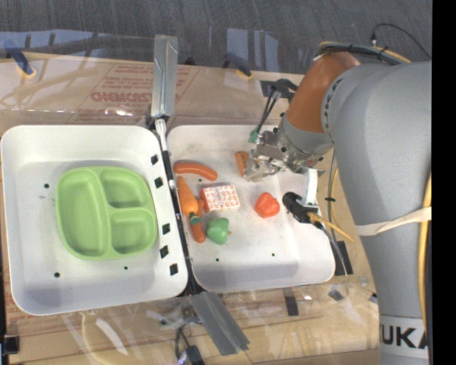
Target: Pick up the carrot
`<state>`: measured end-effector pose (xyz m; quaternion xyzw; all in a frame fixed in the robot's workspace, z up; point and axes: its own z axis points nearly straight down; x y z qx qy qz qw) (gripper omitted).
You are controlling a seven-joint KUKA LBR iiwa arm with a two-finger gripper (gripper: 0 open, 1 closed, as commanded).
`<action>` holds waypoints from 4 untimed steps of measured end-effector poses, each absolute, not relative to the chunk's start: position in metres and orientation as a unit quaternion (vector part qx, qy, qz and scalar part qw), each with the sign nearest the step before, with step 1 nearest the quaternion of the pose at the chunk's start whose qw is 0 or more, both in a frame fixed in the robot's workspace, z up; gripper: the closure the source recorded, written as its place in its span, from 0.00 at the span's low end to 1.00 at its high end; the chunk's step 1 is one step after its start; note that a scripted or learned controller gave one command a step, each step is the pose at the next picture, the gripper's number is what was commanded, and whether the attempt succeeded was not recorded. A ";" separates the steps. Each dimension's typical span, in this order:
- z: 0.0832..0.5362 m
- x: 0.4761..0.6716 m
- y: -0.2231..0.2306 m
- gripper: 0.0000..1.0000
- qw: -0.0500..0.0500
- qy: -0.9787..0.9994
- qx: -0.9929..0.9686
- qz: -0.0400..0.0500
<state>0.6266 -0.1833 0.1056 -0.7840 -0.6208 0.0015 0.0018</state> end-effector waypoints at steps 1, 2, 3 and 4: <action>0.105 0.627 -0.183 0.00 0.002 -0.621 -0.784 0.002; 0.131 0.658 -0.201 0.00 -0.001 -0.851 -0.525 0.000; 0.091 0.630 -0.191 0.00 0.002 -0.773 -0.634 0.001; 0.133 0.658 -0.209 0.00 -0.002 -0.870 -0.493 0.000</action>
